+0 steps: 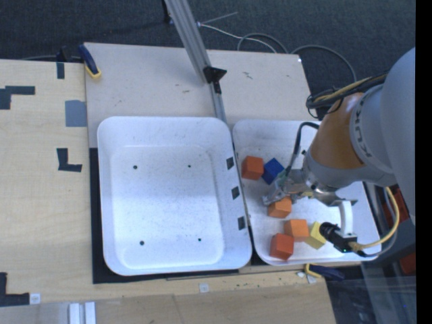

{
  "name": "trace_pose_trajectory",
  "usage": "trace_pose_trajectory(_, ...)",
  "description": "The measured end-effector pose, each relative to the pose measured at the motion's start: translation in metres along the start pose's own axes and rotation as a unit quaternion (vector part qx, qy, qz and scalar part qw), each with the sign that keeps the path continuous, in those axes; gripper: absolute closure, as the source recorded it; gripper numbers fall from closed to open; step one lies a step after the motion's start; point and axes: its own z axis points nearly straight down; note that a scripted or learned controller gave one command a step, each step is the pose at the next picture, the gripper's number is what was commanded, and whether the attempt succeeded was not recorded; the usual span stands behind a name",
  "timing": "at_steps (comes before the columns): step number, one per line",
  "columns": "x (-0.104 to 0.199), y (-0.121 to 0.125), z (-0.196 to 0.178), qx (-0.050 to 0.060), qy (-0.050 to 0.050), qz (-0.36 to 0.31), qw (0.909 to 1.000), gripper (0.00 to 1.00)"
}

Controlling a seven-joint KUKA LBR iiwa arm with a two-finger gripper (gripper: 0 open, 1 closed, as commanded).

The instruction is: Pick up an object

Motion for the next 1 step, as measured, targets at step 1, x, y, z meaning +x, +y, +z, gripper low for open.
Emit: trace_pose_trajectory(1,0.073,-0.0035,-0.0953,-0.005,0.0,-0.003,1.0,1.0)
